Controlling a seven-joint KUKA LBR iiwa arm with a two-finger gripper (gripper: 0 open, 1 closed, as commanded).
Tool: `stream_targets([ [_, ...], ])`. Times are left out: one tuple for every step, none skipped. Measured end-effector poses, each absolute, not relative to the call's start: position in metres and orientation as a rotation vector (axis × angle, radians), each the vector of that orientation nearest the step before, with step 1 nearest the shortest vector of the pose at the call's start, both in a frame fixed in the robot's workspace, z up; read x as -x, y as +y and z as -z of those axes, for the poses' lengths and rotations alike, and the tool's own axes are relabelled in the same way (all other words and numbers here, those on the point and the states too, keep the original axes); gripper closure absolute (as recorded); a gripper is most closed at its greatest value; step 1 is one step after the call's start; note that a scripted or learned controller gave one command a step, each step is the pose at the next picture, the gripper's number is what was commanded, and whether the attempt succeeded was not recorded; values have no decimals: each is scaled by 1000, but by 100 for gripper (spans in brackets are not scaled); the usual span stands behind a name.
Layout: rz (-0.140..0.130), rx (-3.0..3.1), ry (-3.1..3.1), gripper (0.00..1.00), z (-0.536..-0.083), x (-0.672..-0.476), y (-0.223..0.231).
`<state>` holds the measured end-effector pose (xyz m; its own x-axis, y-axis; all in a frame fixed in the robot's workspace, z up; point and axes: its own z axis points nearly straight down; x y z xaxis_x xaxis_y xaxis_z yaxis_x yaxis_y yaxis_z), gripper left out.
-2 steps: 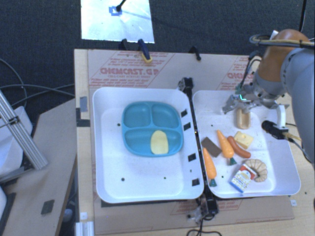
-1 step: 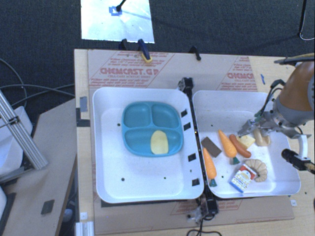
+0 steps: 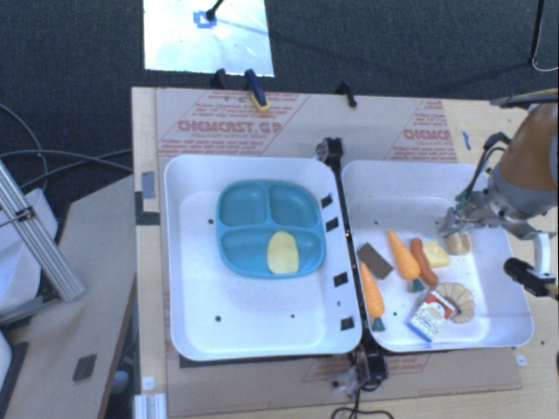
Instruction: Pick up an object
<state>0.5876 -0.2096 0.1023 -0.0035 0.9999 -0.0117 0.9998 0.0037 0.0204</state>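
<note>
In the right bin (image 3: pixel 489 190), near its upper right side, the gripper (image 3: pixel 456 227) hangs low over the white floor, and whether it grips anything I cannot tell. Just beside its tip lies one small tan piece (image 3: pixel 458 243), touching or nearly touching it. Next to that sits one yellow block (image 3: pixel 435 254), then one sausage (image 3: pixel 424 262) and two carrots: one (image 3: pixel 403 256) beside the sausage, the other (image 3: pixel 372 293) along the bin's left wall. One brown slab (image 3: pixel 374 259) lies between the two carrots. Nearer the front edge rest one round ridged biscuit (image 3: pixel 457 298) and one small carton (image 3: pixel 429 318), touching each other. In the left bin (image 3: pixel 196 260) stands one blue divided plate (image 3: pixel 266 227) with one pale yellow lump (image 3: pixel 282 253) in its front compartment.
</note>
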Motion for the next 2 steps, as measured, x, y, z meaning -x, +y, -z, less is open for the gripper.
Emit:
stream_targets([
  [-12,-2200,2209,100,-112,-588,-209],
  [-2,-2215,2232,100,-111,-530,-127],
])
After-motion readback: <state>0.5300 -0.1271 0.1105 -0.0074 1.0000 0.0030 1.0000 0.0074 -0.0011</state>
